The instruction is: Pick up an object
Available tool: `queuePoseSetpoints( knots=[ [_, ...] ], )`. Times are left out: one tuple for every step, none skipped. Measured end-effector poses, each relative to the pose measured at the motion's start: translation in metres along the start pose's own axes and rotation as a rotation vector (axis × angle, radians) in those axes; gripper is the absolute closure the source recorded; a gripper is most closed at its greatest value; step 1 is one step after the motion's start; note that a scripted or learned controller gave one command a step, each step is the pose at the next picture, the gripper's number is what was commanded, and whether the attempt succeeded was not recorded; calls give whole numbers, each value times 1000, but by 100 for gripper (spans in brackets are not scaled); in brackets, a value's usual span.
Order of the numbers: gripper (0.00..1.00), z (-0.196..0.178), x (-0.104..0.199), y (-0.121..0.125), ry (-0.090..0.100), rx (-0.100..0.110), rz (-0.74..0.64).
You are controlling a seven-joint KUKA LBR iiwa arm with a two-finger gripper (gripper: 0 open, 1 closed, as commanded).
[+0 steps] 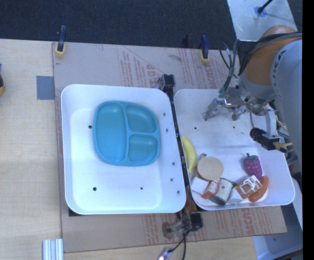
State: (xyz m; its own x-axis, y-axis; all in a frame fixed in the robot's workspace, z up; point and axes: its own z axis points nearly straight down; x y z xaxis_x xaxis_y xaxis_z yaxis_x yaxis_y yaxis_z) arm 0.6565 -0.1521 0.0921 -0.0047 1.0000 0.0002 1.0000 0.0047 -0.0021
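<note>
From above, my gripper (222,107) hangs with fingers apart, holding nothing, over the bare far half of the right bin (200,99). The banana (188,153), round cookie (210,168), grapes (252,165) and small cartons (217,190) crowd its near edge. A blue plate (127,132) sits in the left bin (78,199).

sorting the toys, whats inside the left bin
A blue divided plate lies in the left bin, with nothing in its three compartments. Whatever is under the plate is covered.
</note>
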Motion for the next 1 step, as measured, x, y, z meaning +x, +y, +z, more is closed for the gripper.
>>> queuePoseSetpoints(
  knots=[
    [100, -11, 0, 0, -1, 1, -5]
  ],
)
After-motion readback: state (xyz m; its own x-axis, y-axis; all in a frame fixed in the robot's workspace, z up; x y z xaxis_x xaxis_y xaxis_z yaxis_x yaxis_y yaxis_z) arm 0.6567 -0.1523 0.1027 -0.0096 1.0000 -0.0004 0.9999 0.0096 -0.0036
